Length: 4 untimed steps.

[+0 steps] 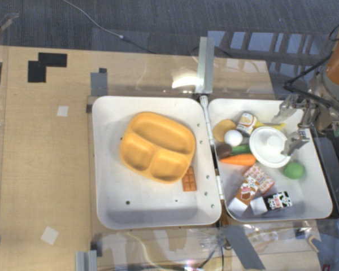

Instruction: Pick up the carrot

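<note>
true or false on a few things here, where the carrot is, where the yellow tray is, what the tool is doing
1. The carrot lies in the right bin. True.
2. The yellow tray sits in the right bin. False: it sits in the left bin.
3. The tool holds the carrot between its fingers. False: the carrot lies in the bin, apart from the tool.
4. A green ball lies right of the white bowl. True.
5. The carrot is inside the white bowl. False: it lies beside the bowl, to its left.
</note>
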{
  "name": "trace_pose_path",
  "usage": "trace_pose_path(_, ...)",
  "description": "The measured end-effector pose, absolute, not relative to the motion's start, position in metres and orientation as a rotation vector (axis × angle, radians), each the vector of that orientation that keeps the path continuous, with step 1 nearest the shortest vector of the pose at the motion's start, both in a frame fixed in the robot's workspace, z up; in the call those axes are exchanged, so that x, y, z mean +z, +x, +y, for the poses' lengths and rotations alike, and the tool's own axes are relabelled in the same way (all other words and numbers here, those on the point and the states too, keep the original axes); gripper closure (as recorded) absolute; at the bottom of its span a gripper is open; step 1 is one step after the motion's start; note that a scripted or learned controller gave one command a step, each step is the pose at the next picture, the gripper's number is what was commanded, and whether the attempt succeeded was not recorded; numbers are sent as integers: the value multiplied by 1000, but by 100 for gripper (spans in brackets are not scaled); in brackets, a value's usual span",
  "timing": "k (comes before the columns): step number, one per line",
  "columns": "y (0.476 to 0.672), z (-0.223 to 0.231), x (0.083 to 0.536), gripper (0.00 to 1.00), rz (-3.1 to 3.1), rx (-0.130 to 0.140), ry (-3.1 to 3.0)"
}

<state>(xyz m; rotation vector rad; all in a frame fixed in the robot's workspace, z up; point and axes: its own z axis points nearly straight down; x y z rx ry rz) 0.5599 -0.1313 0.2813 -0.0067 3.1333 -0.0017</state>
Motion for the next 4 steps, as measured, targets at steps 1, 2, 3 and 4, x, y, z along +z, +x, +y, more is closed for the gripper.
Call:
trace_pose_path(1,564,-94,122,0,3124,-3,-201)
trace_pose_path(2,569,-86,97,0,3112,-5,-78)
trace_pose_path(3,580,-87,97,0,3112,-3,-38)
trace_pose_path(4,588,-87,97,0,3113,-5,-37)
